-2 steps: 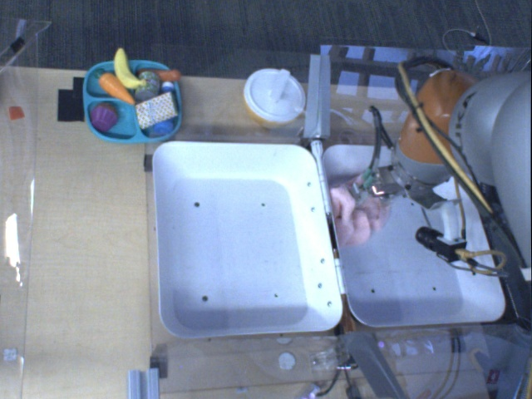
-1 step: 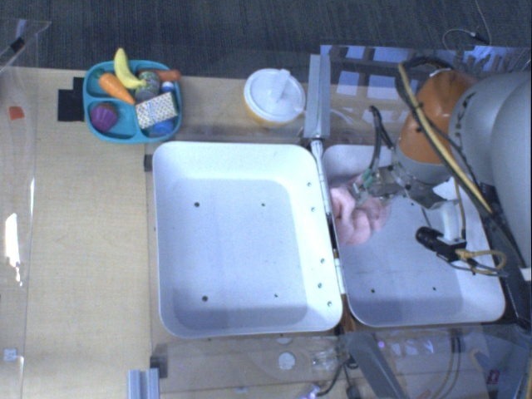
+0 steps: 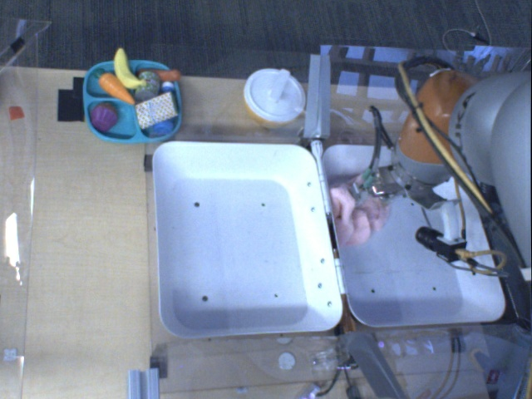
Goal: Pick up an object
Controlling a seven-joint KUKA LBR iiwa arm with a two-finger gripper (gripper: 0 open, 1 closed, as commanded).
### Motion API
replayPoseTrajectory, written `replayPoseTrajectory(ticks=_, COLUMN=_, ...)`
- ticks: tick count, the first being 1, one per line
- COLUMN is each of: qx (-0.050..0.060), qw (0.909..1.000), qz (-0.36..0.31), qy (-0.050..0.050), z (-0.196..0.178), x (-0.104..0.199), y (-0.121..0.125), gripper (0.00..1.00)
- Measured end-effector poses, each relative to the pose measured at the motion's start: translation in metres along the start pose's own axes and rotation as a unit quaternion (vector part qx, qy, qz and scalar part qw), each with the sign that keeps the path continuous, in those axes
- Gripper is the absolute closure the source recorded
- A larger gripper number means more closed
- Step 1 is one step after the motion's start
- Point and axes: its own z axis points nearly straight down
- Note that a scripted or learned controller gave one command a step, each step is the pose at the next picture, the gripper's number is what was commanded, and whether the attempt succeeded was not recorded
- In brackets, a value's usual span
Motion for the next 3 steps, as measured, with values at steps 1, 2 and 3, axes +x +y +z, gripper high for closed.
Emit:
replayPoseTrajectory(ticks=1, qx=0.0, qw=1.0, qz=0.0, qy=0.0, z=0.0, x=0.0, y=0.0, gripper=0.0)
replayPoseTrajectory(ticks=2, qx=0.0, qw=1.0, qz=0.0, qy=0.0, z=0.0, x=0.0, y=0.0, gripper=0.0)
replayPoseTrajectory(ticks=3, qx=0.0, qw=1.0, qz=0.0, qy=0.0, z=0.0, x=0.0, y=0.0, gripper=0.0)
